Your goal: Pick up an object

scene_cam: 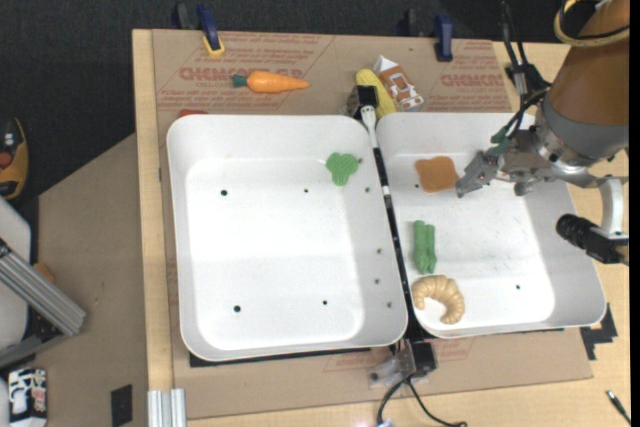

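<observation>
Hovering in the right bin (560, 310), the gripper (478, 173) sat just right of the brown slab (436, 174), open floor nearer. Whether it was open or closed couldn't be made out; the arm (590, 85) ran off the right edge.

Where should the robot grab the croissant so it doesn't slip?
Probably across the thick middle of the croissant, coming straight down from above. It lies flat in the right bin, curved with thin tips, so the middle gives most to squeeze. The near wall sits close, so side approaches look cramped.

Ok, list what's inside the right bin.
The right bin holds a brown slice, a green piece and a croissant. The gripper and arm cover part of its floor.
</observation>
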Motion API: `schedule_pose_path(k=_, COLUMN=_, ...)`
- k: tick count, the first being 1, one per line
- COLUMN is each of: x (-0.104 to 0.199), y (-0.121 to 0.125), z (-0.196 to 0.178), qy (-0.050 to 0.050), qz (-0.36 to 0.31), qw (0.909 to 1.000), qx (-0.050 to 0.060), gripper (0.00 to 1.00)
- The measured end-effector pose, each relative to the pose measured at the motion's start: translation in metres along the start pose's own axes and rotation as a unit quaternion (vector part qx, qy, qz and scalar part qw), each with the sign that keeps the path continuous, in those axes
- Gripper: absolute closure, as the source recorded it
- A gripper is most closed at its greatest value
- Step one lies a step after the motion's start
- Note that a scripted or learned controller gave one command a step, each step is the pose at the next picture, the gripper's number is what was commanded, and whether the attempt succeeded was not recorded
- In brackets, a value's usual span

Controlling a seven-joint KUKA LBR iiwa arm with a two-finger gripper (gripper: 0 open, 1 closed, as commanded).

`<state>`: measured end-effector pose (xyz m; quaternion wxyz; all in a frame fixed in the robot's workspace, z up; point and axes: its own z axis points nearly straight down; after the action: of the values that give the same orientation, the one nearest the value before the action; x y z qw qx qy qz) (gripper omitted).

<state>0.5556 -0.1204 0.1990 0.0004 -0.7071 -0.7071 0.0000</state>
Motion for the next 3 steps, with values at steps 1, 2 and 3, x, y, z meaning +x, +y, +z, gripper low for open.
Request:
schedule_pose_path(k=1, x=0.011, y=0.065, z=0.090, qy=-0.001, qz=-0.002, qw=1.0000, qx=-0.001, gripper=0.00)
schedule_pose_path(k=2, x=-0.015, y=0.085, z=0.115, qy=-0.001, qz=0.000, qw=1.0000, qx=-0.002, gripper=0.00)
schedule_pose_path(k=3, x=-0.028, y=0.114, z=0.113, qy=0.002, qz=-0.003, qw=1.0000, qx=-0.003, gripper=0.00)
